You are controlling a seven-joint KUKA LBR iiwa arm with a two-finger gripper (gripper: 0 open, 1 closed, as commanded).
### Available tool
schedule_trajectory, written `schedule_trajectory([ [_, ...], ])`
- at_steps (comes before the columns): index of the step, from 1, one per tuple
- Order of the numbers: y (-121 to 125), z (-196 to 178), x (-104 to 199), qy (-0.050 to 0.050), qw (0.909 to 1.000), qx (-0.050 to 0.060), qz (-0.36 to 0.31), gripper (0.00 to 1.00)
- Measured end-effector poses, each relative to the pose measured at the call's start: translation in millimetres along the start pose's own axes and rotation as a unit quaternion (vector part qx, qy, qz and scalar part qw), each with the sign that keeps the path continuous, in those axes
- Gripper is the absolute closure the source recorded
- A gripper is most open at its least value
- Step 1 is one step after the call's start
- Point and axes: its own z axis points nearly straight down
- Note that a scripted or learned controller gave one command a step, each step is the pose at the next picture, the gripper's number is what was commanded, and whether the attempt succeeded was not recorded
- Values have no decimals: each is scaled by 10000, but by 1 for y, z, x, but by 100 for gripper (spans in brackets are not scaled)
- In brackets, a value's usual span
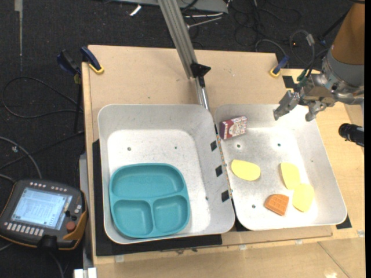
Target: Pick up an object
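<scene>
My gripper (299, 109) hangs open above the far right corner of the right bin (324, 155), its two fingers spread with nothing between them. In that bin a small maroon and white carton (233, 127) lies at the far left. A yellow oval piece (246, 170) rests near the middle. Along the right side are a yellow wedge (288, 175) and a yellow lump (303, 197). An orange waffle-like piece (277, 204) sits at the front. All of these lie well below and apart from the gripper.
The left bin (116, 126) holds a teal divided tray (150, 199). A metal pole (181, 30) slants down to the seam between the bins. A teach pendant (40, 212) lies on the floor at the left. Clamps mark the bench's far corners.
</scene>
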Motion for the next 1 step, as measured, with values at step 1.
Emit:
schedule_trajectory([
  [1, 1, -10, 0, -2, 10000, -9, -14, 100],
])
